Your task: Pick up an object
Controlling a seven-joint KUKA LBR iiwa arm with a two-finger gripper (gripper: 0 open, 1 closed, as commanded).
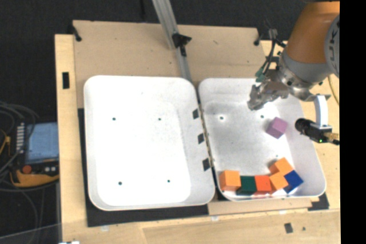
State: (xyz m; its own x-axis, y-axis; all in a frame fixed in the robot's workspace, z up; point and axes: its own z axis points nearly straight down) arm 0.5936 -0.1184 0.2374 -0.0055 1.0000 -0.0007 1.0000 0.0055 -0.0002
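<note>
End effector (258,98) hovers over the right bin (229,123), its finger state indiscernible; purple cube (277,127) lies isolated nearby. Best practice: centre above it, descend vertically, avoiding the crowded corner blocks (260,181).

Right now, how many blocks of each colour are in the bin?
Orange blocks: 4
Green block: 1
Blue block: 1
Purple block: 1
Total: 7, all in the right bin.
</note>
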